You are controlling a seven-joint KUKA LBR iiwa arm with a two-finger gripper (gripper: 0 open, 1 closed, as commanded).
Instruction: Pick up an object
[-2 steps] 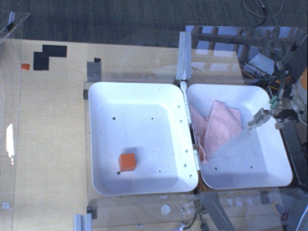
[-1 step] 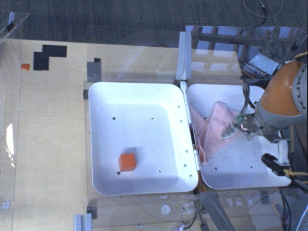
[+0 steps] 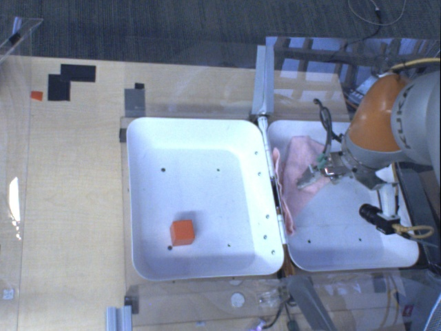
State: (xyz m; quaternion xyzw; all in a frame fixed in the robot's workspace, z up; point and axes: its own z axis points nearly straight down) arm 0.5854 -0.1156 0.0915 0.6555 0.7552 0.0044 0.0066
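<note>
A pink cloth (image 3: 298,185) lies crumpled along the left side of the right bin (image 3: 358,250). My gripper (image 3: 309,176) sits low over the cloth's right part, at or just above its surface, with the grey arm and its orange band reaching in from the right. An orange cube (image 3: 182,232) rests near the front left of the left bin (image 3: 200,143), far from the gripper.
A metal divider rail (image 3: 272,185) runs between the two bins. A black cable and connector (image 3: 380,218) hang off the wrist over the right bin. Black markers (image 3: 69,80) and a small orange tag (image 3: 36,96) lie on the wooden bench at far left.
</note>
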